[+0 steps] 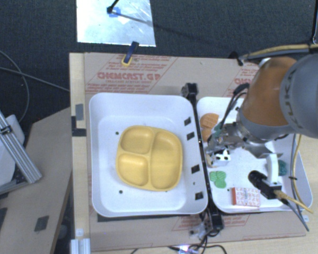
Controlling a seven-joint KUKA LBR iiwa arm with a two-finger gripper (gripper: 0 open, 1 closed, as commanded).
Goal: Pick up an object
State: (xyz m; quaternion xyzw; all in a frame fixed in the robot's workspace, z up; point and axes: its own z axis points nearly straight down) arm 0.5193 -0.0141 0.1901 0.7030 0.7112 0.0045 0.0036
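gripper (218,144) low in right bin (302,194) | over black-and-white toy (221,155), axis unclear

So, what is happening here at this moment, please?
A robot arm reaches from the right into the right bin. Its claw is low over a small black-and-white toy, beside a green piece and a red-patterned packet. The left bin holds a yellow divided plate.
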